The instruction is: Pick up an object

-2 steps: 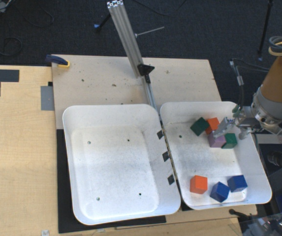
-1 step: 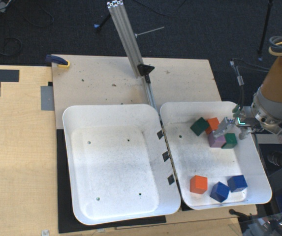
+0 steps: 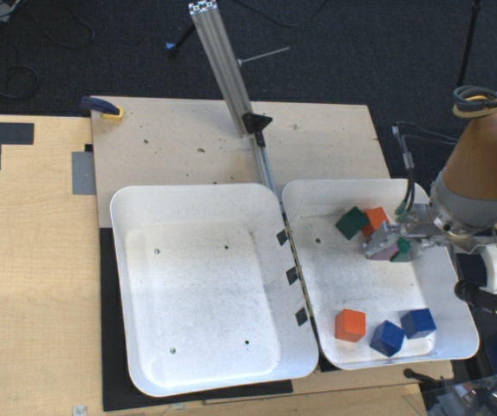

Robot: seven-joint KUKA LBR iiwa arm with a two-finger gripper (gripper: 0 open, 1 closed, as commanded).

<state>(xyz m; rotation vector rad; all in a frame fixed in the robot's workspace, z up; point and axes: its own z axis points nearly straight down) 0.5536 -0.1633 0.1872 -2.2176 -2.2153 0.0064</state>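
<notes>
white right bin (image 3: 456, 341): the gripper (image 3: 385, 246) sits low at centre right, touching green (image 3: 351, 223) and orange cubes (image 3: 375, 219), likely mid-grasp. whether the fingers are wide or narrow, i cannot tell.

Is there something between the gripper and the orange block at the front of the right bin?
Nothing visible. The gripper is beside the green block at the back; bare bin floor lies between it and the front orange block. Two blue blocks sit to its right.
</notes>
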